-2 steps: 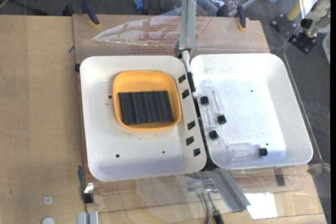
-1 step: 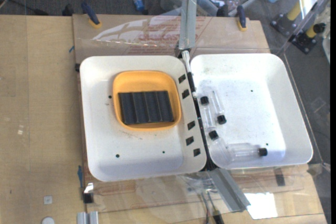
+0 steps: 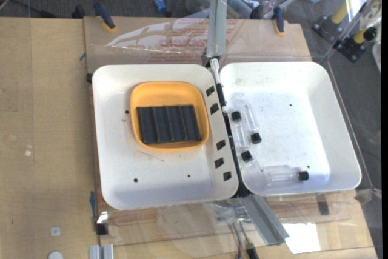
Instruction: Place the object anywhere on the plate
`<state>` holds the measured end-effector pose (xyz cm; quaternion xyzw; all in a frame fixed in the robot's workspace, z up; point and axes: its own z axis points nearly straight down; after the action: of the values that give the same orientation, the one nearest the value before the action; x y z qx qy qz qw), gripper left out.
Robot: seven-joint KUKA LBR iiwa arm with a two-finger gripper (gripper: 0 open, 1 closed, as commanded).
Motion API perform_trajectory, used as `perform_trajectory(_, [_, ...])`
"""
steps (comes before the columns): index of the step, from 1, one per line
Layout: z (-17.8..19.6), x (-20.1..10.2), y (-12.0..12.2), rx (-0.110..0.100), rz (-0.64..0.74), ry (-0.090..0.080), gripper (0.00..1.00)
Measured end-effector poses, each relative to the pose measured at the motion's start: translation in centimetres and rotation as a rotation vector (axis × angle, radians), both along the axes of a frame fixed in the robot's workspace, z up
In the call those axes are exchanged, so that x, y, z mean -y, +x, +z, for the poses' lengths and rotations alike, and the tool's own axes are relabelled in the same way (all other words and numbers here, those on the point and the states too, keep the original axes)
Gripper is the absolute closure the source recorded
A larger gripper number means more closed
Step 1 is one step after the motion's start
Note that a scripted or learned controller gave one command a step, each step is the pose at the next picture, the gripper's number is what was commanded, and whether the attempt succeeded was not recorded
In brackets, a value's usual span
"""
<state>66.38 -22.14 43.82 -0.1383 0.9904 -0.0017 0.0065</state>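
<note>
A dark ridged object [image 3: 168, 124] lies on the orange plate [image 3: 140, 100] in the left bin [image 3: 109, 130], long axis toward the bin's side edges. The end effector's state cannot be told.

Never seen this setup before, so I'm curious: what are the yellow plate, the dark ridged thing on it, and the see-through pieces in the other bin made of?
Yellow plate: likely matte plastic, uniform colour, rounded moulded rim.
Ridged block: dark grey, dull, perhaps rubber or foam.
Clear pieces: transparent plastic, probably; black caps, bin visible through them.
</note>
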Motion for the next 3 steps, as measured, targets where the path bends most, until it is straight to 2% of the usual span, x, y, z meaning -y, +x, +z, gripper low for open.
perform_trajectory(2, [-0.02,0.02,0.42,-0.001,0.664,-0.007,1.0])
perform_trajectory(3, [-0.07,0.01,0.42,-0.001,1.084,-0.01,1.0])
